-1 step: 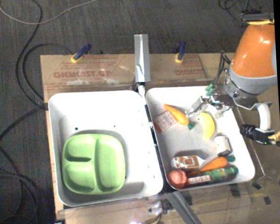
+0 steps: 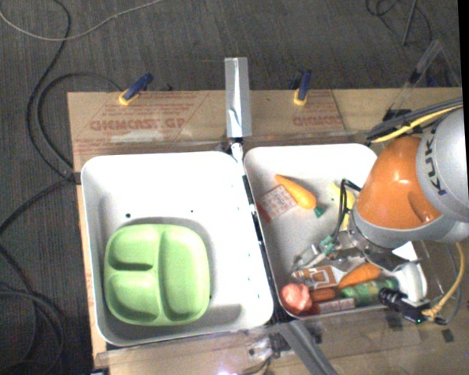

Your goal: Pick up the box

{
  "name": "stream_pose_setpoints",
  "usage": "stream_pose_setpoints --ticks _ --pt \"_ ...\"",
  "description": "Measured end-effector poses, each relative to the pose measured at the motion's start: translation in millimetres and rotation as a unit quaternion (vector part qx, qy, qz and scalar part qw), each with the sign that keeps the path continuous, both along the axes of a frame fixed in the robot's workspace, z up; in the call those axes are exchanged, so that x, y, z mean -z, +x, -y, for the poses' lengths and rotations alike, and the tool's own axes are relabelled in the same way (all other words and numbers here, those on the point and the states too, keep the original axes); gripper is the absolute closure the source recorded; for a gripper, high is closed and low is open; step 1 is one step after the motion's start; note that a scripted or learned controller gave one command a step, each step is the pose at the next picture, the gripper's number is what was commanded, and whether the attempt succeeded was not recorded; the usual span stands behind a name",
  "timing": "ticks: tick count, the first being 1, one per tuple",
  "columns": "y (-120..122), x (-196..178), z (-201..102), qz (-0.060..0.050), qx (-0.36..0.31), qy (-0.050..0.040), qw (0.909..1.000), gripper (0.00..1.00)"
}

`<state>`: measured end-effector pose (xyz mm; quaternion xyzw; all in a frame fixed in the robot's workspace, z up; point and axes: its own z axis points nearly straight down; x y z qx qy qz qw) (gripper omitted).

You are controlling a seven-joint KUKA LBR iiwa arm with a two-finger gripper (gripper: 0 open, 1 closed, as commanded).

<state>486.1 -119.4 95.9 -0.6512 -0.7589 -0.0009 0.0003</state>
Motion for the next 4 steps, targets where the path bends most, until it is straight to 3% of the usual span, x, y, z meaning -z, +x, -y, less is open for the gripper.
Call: stream_pose_setpoints --ticks 1,2,3,4 --pt "52 -87 -61 -0.002 0.099 -0.0009 0.9951 0.00" --pt "1 6 -24 0.004 0.064 -0.0002 0.9979 0.00" --pt "56 6 -12 0.004 0.262 -0.0004 0.9650 0.00" --pt "160 6 -17 -0.020 0.337 -0.0074 0.9411 0.00"
